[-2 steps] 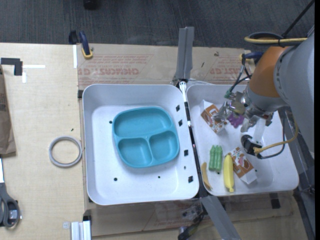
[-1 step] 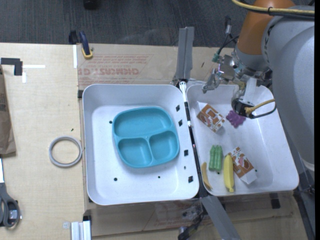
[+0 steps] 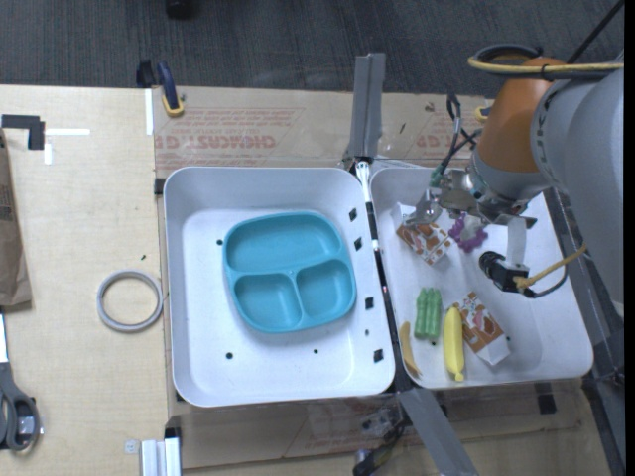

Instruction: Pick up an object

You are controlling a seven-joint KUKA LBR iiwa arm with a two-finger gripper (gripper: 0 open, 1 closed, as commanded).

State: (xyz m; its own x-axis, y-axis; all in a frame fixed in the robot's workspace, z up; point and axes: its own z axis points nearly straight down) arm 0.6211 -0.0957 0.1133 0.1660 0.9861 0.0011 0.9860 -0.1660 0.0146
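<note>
The arm hides the tool's fingers and part of the purple object.

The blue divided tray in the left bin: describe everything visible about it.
The blue tray is a turquoise, plastic-looking plate with rounded corners and three compartments: one wide section along the far side, two smaller ones nearer the camera. It lies flat and upright, slightly rotated, near the middle of the left white bin, resting on its floor. It holds no object, and the arm is away from it.

The arm reaches in from 3 o'clock, its hand lowered and pointing toward 9 o'clock.
</note>
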